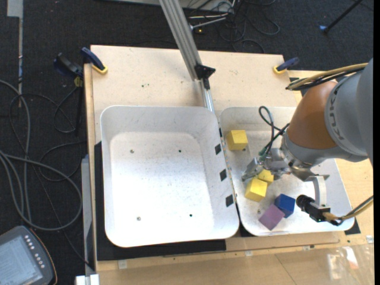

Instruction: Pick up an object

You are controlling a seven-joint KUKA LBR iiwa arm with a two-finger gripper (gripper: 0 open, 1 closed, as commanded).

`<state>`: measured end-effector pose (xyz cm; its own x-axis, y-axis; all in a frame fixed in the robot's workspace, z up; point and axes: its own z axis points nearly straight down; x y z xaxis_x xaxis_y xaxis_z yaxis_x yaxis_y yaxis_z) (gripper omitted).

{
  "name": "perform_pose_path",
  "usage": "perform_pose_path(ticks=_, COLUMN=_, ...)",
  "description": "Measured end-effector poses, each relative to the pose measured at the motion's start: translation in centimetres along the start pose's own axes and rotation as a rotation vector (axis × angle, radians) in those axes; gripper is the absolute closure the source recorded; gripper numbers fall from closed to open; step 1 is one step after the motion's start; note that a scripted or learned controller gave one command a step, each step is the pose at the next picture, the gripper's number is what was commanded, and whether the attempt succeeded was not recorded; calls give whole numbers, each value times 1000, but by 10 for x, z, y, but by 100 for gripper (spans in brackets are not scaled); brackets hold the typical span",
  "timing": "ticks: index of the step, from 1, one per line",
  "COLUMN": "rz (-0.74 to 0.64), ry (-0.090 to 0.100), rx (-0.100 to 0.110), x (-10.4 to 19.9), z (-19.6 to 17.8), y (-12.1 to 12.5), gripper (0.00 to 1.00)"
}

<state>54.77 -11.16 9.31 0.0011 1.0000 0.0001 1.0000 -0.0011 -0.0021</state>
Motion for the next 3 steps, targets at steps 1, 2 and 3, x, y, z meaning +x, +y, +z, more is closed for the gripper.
perform_pose_path(ticks=1, rz=0, ry=-1, rx=-3, x=0, z=-12, y=1, gripper=100)
perform_pose_path(ticks=2, rz=-3, ry=-1, rx=-6, x=0, z=-55, y=6, gripper=100)
perform_pose_path(ticks=3, rz=-5, ry=-1, rx=-7, x=4, z=-105, y=16, gripper=100)
